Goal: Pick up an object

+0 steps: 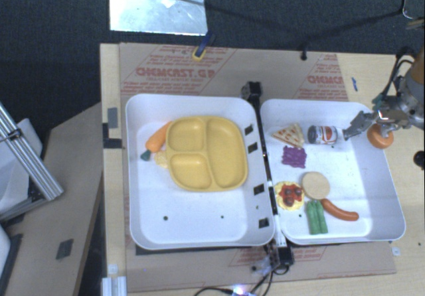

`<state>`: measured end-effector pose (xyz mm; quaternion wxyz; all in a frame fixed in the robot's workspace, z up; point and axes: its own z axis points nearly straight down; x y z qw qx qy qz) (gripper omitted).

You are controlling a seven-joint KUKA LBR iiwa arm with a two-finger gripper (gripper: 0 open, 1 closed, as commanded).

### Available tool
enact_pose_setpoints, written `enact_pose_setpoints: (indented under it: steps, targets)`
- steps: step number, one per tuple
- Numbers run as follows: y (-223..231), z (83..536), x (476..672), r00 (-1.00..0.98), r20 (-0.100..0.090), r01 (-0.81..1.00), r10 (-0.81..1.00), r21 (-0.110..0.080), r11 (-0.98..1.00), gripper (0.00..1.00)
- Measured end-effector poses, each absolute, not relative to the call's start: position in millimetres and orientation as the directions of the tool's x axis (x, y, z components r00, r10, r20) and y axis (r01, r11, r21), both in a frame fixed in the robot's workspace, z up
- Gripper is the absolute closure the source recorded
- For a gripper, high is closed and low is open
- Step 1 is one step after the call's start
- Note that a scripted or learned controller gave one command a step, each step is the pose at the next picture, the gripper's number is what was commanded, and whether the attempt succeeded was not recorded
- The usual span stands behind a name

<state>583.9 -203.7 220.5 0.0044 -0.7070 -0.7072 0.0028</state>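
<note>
Can (pixel 323 134) just left of jaws (pixel 358 123)

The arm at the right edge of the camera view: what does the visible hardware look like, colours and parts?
A short stretch of the arm shows: grey metal wrist hardware with an orange band at the top edge. The gripper is grey and narrow, tapering to a point. An orange rounded part sits just below the wrist. The picture is too soft to make out any markings or cables on it.
</note>
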Motion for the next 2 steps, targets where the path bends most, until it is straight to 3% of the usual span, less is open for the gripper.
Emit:
enact_pose_setpoints:
  steps: [1,2]
  targets:
    - [-203,228,586.7,-0.003,0.000,1.000,1.000,0.002,0.003,0.00]
    - [-196,181,581.8,-0.002,0.001,1.000,1.000,-0.002,0.002,0.00]
